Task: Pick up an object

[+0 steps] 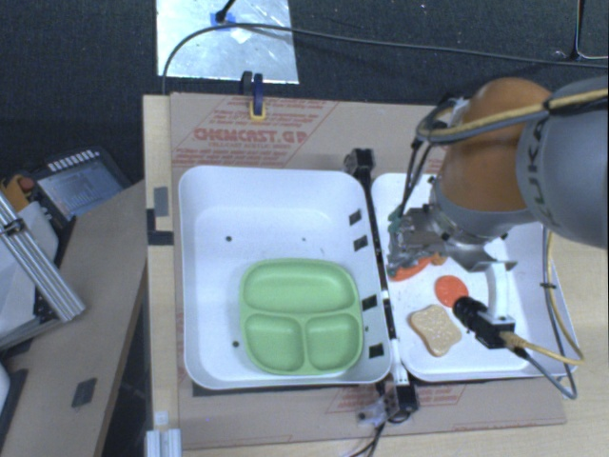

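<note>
In the left bin (205, 193) you have a green tray (300, 314). In the right bin (533, 365), the jaws (411, 241) hang over a red piece (411, 269); at four o'clock sit an orange disc (450, 286) and a cracker (435, 329). You risk a glancing miss. Their opening: cannot tell.

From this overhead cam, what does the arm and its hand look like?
Grey rounded arm with a glossy orange band above the wrist. Thin dark and yellowish cables run over the band. The hand is a small grey metal assembly below it.
</note>
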You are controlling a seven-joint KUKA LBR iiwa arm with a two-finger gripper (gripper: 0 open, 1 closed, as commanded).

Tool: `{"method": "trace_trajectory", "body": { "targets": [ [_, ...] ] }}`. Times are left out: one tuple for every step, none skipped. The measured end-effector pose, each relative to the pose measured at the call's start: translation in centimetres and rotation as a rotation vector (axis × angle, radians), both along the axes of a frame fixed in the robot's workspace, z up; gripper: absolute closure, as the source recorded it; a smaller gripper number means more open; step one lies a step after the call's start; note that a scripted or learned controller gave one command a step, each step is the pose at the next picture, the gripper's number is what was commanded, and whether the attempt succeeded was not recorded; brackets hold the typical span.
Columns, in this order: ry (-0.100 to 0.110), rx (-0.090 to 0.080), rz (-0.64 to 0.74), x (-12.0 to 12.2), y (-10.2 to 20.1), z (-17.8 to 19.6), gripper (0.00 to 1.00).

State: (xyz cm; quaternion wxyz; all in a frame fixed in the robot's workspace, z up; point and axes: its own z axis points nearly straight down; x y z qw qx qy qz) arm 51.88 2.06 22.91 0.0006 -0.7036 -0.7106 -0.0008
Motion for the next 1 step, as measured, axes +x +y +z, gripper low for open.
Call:
{"method": "trace_trajectory", "body": {
  "targets": [
    [-0.001, 0.0, 0.001, -0.65, 5.24, 0.86, 1.0]
  ]
}}
